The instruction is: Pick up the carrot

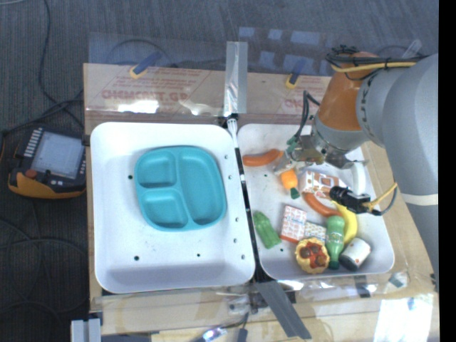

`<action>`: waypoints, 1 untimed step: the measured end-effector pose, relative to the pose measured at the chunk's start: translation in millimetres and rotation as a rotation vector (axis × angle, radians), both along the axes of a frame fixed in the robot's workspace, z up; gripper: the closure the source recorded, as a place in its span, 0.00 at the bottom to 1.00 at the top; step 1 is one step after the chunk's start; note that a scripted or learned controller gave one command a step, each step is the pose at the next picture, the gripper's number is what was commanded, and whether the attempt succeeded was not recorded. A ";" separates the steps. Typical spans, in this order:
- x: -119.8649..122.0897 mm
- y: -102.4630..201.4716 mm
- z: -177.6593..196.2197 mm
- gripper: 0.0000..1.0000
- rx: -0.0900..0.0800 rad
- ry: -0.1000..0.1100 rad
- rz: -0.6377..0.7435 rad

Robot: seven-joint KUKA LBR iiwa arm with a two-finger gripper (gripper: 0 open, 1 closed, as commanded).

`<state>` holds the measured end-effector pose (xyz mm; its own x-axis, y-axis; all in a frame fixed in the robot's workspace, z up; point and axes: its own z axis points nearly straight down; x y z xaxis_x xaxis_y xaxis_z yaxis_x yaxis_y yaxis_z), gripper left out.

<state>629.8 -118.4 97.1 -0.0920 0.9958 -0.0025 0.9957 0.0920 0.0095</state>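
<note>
nearest lay the pizza slice (312, 254) and green bottle (266, 229). beyond them the carrot (288, 180) sat loose in the right bin (377, 262), just beneath my pincer (303, 150), poised to descend; i could not tell its opening.

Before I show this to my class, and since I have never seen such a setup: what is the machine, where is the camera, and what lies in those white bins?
The camera is fixed above a bench and looks down at a slant. The grey machine with the orange band is a robot arm reaching in from the right; its gripper hangs over the right bin, and whether it grips anything cannot be made out. The left bin holds a blue divided tray. The right bin holds toy food: the carrot, small and orange with a green top, just below the gripper, an orange sausage-like piece, a green piece, a banana, a small pizza and some little packets.
</note>
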 end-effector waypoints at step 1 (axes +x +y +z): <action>3.4 68.5 84.1 1.00 0.001 0.014 -0.038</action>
